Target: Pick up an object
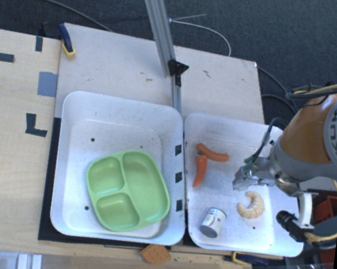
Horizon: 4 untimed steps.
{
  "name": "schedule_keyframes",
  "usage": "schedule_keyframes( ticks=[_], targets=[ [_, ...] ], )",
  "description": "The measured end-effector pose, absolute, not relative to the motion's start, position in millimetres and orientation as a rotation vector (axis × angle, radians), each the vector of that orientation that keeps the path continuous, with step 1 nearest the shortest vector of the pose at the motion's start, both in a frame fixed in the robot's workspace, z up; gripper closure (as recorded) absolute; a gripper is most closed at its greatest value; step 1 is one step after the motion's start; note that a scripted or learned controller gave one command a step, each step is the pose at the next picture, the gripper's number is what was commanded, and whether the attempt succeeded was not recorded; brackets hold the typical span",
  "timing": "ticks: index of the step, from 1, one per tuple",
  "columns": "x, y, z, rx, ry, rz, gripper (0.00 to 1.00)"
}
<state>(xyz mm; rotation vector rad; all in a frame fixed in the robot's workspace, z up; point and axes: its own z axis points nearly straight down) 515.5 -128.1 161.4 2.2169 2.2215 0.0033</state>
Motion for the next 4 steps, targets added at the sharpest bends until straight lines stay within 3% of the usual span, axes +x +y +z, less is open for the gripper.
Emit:
schedule_keyframes(
  ticks=[2, 4],
  targets=[
    [527.0, -124.5, 263.4, 2.216, 2.221, 0.004, 1.0],
    [534.7, -28.6, 250.2, 2.218, 2.23, -0.003, 1.0]
  ],
)
